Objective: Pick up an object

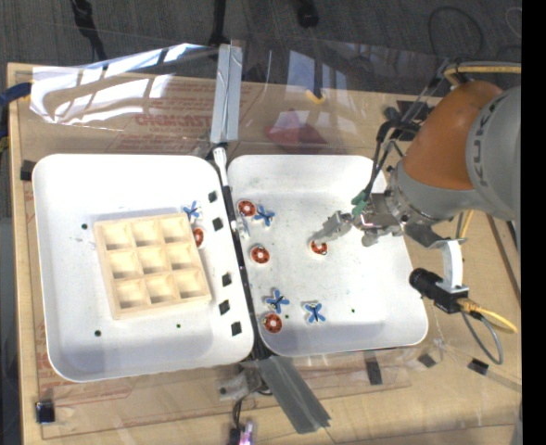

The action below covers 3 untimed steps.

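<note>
Small red rings and blue jack-shaped pieces lie scattered in the right bin [384,170]. One red ring [319,246] rests near the bin's middle. My gripper [332,224] reaches in from the right and hovers just above and to the right of that ring, its tip close to it. Other red rings [246,209] [260,255] [273,322] lie along the bin's left side. Blue jacks [266,216] [275,299] [313,312] sit beside them. Nothing shows held in the gripper.
The left bin [59,248] holds a wooden tray [150,263] with square compartments, plus a blue jack [192,213] and a red ring [197,237] at its right edge. A divider with black clips [228,248] separates the bins. Cables [476,313] lie right of the right bin.
</note>
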Each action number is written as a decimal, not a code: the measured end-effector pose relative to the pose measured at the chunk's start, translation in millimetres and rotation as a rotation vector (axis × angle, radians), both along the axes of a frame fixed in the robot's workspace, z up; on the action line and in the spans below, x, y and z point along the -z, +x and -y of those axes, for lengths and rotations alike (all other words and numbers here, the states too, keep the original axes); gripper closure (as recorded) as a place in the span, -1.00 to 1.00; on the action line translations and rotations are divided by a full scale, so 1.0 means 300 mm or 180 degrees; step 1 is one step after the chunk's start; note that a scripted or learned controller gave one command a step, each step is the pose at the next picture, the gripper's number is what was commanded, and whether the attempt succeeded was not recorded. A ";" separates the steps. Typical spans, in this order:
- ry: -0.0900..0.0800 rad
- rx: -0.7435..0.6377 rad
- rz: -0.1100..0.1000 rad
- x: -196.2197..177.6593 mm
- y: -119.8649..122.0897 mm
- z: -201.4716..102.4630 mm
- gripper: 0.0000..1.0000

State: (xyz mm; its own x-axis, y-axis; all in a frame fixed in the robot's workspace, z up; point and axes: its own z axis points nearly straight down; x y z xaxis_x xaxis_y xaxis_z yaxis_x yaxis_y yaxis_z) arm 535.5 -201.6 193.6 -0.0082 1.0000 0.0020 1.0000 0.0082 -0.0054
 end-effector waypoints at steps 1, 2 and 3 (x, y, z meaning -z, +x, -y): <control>-0.0002 -0.0296 0.0009 0.341 0.144 0.022 -1.00; 0.0001 -0.0311 0.0004 0.307 0.145 0.019 1.00; 0.0000 -0.0311 0.0004 0.307 0.145 0.019 -1.00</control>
